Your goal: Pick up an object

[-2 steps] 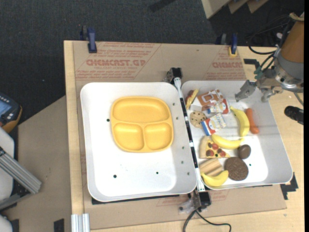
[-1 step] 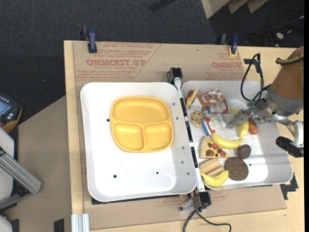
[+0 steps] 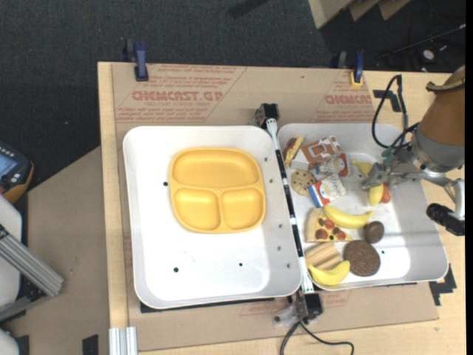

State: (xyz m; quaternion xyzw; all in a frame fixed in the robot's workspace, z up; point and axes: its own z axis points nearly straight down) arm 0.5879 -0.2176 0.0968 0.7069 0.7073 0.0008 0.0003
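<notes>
tray (image 3: 216, 188) in left bin (image 3: 148, 220) | food items (image 3: 336, 220) in right bin (image 3: 414, 261)

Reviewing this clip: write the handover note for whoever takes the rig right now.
Gripper: low in the right bin, near a small yellow-orange piece; finger state unclear, no hold confirmed.
Toy food lies in the right bin: banana, pizza slice, brown cookie.
Left bin holds a yellow divided tray.
Done: nothing visibly lifted.
Left: grasp and raise one object.
</notes>
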